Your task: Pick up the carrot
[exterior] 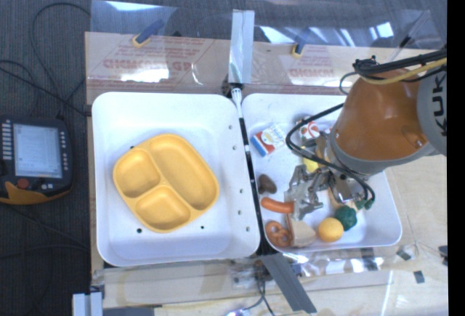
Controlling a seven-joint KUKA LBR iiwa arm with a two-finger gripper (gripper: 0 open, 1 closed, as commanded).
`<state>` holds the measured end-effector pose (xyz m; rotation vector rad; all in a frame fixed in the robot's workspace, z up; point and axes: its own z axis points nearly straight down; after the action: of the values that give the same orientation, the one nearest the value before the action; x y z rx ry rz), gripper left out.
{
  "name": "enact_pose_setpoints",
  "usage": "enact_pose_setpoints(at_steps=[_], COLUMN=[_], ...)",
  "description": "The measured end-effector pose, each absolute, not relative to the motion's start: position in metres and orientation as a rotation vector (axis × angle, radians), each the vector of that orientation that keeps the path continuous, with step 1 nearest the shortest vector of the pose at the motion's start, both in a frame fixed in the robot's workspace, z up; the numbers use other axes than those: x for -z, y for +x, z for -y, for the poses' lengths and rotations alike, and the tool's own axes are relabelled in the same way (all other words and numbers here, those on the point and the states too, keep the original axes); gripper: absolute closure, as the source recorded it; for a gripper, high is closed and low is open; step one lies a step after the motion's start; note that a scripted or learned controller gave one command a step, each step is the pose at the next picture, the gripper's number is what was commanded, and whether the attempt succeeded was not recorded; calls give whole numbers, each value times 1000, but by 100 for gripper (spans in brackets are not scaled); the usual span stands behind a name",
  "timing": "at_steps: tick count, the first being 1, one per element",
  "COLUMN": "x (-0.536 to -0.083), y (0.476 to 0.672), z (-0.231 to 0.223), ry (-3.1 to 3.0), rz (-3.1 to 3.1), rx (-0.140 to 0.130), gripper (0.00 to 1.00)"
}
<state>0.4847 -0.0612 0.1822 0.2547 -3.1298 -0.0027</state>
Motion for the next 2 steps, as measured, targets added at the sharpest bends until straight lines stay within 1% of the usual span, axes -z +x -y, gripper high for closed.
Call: enact_pose_setpoints(at_steps=[1,2], x=[-237,-254], y=[498,519], z=[143,105], ry=[512,773], rz=[3102,3046], rx=[-1,3], gripper=[100,100])
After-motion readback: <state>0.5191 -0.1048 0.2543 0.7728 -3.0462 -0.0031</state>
